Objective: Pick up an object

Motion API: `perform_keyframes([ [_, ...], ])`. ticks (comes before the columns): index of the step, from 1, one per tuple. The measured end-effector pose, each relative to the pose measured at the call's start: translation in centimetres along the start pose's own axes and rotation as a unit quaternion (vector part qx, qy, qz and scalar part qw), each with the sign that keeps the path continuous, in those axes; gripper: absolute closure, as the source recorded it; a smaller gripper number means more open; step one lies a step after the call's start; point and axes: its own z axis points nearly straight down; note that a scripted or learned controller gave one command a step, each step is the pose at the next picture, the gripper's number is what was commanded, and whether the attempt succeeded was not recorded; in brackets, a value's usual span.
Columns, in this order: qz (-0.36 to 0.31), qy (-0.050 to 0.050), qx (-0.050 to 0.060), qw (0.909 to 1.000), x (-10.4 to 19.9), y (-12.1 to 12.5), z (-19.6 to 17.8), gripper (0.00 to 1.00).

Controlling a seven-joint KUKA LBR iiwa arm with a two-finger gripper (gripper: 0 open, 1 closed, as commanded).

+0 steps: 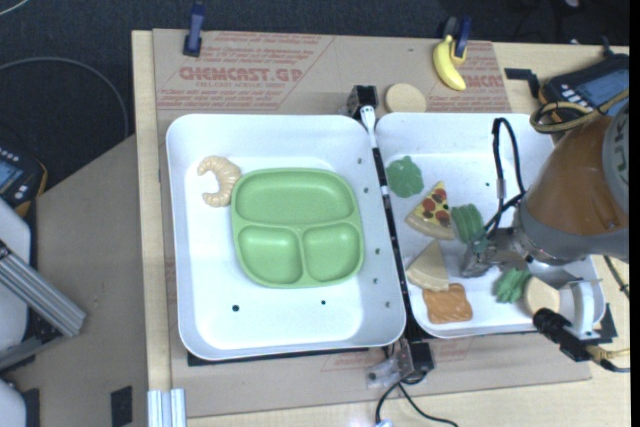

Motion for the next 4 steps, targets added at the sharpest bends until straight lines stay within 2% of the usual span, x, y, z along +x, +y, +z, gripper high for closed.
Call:
perform_keyframes([
  [1,0.0,-0.001,-0.001,1.0,1.5,0.8,0.0,1.0],
  [2,0.002,-0.005,-0.003,1.0,3.5,0.0,-0.1,1.0],
  [3,0.002,-0.002,-0.002,1.0,-0.1,2.0,0.0,1.0],
  [4,0.001,0.0,0.001,1.0,1.5,-0.1,0.0,1.0],
])
